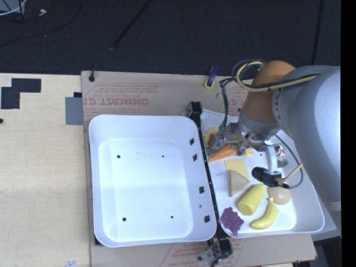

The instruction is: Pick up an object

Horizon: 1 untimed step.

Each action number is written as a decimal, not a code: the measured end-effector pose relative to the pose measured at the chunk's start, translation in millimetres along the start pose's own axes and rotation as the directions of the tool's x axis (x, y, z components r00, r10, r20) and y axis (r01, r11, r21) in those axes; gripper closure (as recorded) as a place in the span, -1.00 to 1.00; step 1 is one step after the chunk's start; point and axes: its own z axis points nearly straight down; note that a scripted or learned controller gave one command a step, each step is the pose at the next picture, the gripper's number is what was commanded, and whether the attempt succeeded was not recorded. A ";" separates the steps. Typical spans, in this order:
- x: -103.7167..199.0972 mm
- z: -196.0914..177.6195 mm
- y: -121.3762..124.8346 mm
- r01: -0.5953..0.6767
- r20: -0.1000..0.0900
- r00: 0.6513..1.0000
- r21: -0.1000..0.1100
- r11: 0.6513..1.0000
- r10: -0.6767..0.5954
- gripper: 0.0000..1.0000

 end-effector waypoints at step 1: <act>0.2 0.4 10.8 0.001 0.000 1.000 0.005 1.000 -0.001 -1.00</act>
